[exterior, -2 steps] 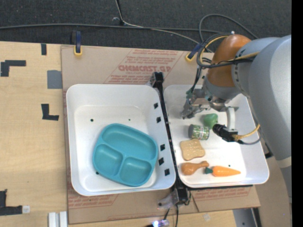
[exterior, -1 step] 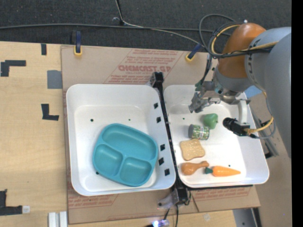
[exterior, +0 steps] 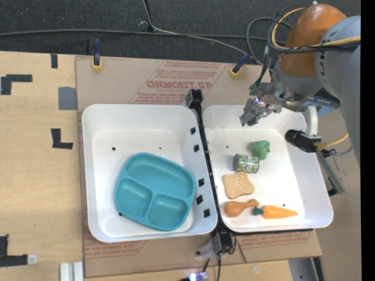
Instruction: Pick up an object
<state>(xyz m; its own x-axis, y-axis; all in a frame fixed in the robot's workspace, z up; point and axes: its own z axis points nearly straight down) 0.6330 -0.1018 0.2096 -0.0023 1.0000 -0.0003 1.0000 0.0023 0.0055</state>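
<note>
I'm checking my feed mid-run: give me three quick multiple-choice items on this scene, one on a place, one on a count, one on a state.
1. Where does the blue divided plate lie?
A. left bin
B. right bin
C. on the cardboard outside the bins

2. How many items lie in the right bin?
A. two
B. five
C. eight

3. What is the tool doing?
A. gripping the carrot
B. resting on the plate
C. poised over the right bin's far end, carrying nothing

Answers: 1 A, the plate fills the left bin. 2 B: green toy, can, toast, drumstick, carrot. 3 C, all five lie apart from it.
</note>
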